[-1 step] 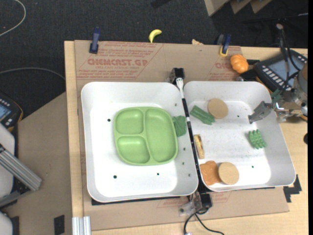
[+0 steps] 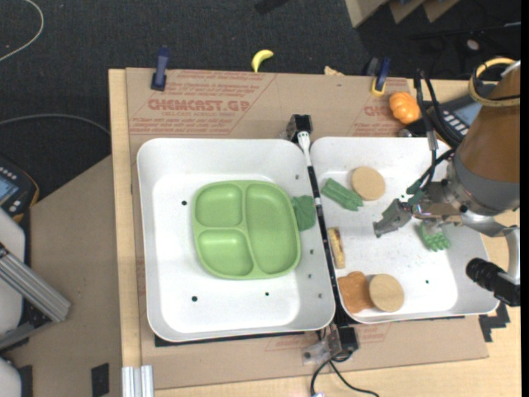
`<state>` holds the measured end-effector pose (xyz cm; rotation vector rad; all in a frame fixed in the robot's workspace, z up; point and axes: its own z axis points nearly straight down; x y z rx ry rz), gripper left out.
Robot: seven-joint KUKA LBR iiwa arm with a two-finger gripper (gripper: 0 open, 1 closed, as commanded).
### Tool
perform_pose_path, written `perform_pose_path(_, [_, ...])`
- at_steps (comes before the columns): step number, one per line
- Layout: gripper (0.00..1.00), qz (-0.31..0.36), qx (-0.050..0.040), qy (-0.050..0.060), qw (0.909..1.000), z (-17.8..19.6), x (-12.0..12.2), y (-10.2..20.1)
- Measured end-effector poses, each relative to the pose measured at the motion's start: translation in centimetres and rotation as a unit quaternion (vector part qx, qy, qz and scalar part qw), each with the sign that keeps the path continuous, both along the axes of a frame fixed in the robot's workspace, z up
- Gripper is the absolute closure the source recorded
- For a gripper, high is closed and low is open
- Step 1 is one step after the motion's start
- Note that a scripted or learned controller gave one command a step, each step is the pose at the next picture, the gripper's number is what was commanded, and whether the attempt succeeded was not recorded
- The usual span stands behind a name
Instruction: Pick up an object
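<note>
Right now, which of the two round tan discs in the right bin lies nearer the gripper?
The upper disc, beside the dark green piece, is closer to the gripper; the lower disc touches the orange-brown piece.

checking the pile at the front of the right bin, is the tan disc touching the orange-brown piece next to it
Touching. The camera view shows the tan disc overlapping the right edge of the orange-brown piece, with no white bin floor between them.

Counts on the bench

Two bins (image 2: 165,304) (image 2: 438,300), one green tray (image 2: 245,228), two tan discs (image 2: 368,183) (image 2: 386,292), two blue clamps (image 2: 159,69) (image 2: 380,74).
</note>
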<state>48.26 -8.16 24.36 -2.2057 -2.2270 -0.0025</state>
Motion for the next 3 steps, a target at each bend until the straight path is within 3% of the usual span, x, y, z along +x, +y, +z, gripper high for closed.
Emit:
perform_pose_path(1, [1.00, -0.004, -0.0027, -0.002, 1.0000, 1.0, 0.2, -0.6])
perform_pose_path(2, [1.00, 0.000, -0.0021, -0.006, 1.0000, 7.1, -0.2, 6.4])
perform_pose_path(3, [1.00, 0.001, -0.0015, 0.001, 1.0000, 3.7, -0.4, 16.2])
